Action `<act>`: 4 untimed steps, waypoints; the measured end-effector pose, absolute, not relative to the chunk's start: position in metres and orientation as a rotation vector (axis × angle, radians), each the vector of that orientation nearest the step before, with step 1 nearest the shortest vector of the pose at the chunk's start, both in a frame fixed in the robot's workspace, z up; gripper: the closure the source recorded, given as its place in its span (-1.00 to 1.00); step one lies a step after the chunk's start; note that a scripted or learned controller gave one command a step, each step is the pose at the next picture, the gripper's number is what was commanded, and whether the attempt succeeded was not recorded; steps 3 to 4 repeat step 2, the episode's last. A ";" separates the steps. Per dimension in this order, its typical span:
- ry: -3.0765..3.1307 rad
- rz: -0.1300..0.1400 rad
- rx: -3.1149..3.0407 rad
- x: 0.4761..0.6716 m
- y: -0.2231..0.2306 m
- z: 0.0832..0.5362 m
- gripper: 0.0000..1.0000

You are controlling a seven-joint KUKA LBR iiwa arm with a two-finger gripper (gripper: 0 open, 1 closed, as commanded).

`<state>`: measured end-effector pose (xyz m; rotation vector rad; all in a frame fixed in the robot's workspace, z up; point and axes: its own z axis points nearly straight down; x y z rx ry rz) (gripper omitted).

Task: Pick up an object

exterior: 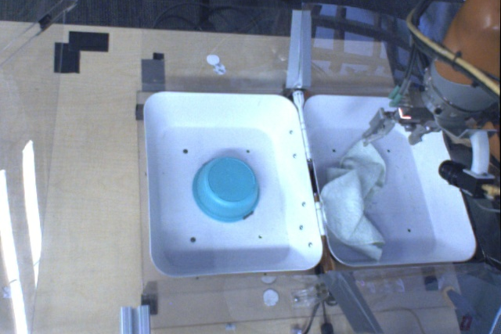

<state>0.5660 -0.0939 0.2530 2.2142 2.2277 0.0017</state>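
The hand (389, 123) hangs over the right bin (438, 246), seemingly clamped on the upper corner of a white cloth (356, 199) that trails below-left of it; a blue bowl (226, 188) sits farther left.

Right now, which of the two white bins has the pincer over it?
The right bin, the one with the crumpled white cloth in it. The pincer hangs above the cloth's upper end. The left bin has the blue bowl.

Two bins sit side by side on the bench (78, 168). Left bin (168, 246) holds a bowl (227, 188) near centre. Right bin (438, 238) holds a cloth (354, 203) against its left wall. Gripper (395, 121) hangs above the cloth's upper end.
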 end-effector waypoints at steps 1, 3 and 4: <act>2.231 0.006 2.208 0.568 -0.092 0.263 1.00; 2.419 0.006 1.995 0.628 -0.061 0.437 1.00; 2.419 0.006 1.995 0.628 -0.061 0.437 1.00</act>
